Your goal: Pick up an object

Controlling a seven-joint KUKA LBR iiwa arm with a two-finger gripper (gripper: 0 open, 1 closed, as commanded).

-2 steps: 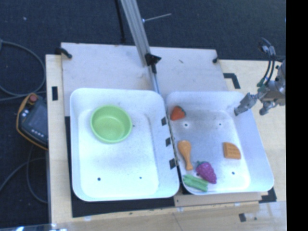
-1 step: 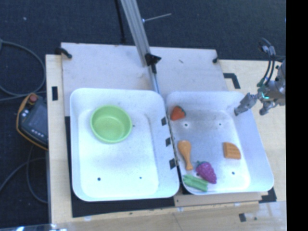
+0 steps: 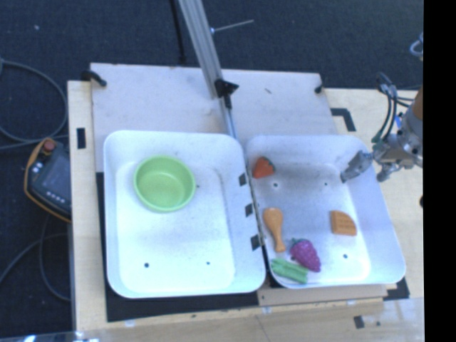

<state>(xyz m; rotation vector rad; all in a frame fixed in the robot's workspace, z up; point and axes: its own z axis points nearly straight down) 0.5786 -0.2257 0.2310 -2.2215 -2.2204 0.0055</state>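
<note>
Arm comes in from the right, gripper (image 3: 365, 164) hovering over the upper-right rim of the right bin (image 3: 388, 251). Grey finger piece pokes down-left over the bin edge; can't tell how far the jaws are spread, too small and blurred from this angle. Nothing seen between them, so call it not carrying anything.

Candidates all sit in the right bin. Orange wedge (image 3: 343, 223) is nearest the gripper, lying alone toward the right side, well apart from the rest. Red-orange strawberry-like piece (image 3: 263, 167) sits at the top-left corner, close against the bin wall. Tan drumstick-shaped piece (image 3: 273, 227) lies along the left side. Purple grape cluster (image 3: 306, 254) is near the bottom, just beside the green pod (image 3: 288, 270), which rests at the bottom-left rim. Left bin (image 3: 121, 262) holds a green bowl (image 3: 164, 183), upright, far from the arm.

Step in hand, my read: approach, no target committed yet. Best pick is probably the orange wedge: closest, free room all round, no neighbours to bump. Come straight down over its middle, jaws spread wider than its short side, close across that short side. Avoid the strawberry piece and the pod; wall and rim would likely block one finger. Grapes and pod are close together, risk of nudging both. Lift straight up before moving sideways, to clear the bin wall.
</note>
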